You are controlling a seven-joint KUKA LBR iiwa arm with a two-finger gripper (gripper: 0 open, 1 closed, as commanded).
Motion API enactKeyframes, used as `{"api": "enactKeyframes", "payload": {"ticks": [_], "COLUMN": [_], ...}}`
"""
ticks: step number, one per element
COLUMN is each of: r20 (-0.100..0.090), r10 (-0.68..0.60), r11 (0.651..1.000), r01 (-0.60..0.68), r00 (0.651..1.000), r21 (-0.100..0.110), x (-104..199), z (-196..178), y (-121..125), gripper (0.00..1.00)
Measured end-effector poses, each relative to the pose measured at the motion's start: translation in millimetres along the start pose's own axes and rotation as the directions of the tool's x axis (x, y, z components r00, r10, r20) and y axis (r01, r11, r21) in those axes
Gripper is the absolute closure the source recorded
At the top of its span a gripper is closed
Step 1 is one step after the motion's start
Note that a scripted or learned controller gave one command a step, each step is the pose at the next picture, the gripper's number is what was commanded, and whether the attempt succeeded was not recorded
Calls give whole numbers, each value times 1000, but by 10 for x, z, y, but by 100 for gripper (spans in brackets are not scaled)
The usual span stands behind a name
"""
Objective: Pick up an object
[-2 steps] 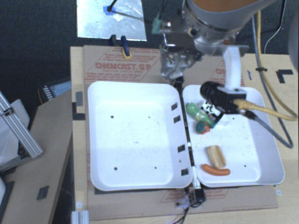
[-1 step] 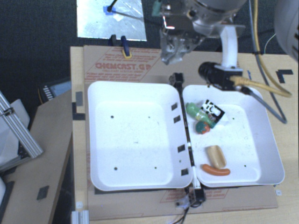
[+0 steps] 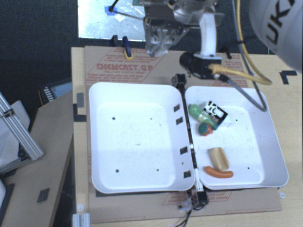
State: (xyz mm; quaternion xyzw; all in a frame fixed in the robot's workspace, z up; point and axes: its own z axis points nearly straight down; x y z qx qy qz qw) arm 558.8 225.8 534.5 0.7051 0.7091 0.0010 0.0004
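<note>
The right bin holds a small cluster: a green piece, a black-and-white piece and a teal and orange piece. Nearer the front lie a tan bread-like piece and an orange-red sausage shape. My gripper hangs high above the bench behind the left bin, far from all the objects. Nothing shows between its fingers.
A black divider with clips runs between the two bins. A yellow cable and a grey hose trail over the right bin's back edge. A metal frame stands at the left. A blue and yellow clamp sits at the cardboard's back edge.
</note>
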Motion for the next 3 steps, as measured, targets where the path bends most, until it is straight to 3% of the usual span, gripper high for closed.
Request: {"api": "enactKeyframes", "payload": {"ticks": [1,2,3], "r20": [1,-2,-2], "r10": [2,-2,-1], "r11": [1000,1000,1000], "r01": [-2,2,1], "r00": [1000,1000,1000], "r21": [0,2,-1], "x": [84,94,87], "z": [0,-21,-124], "y": [252,-650,-611], "gripper": [100,100,100]}}
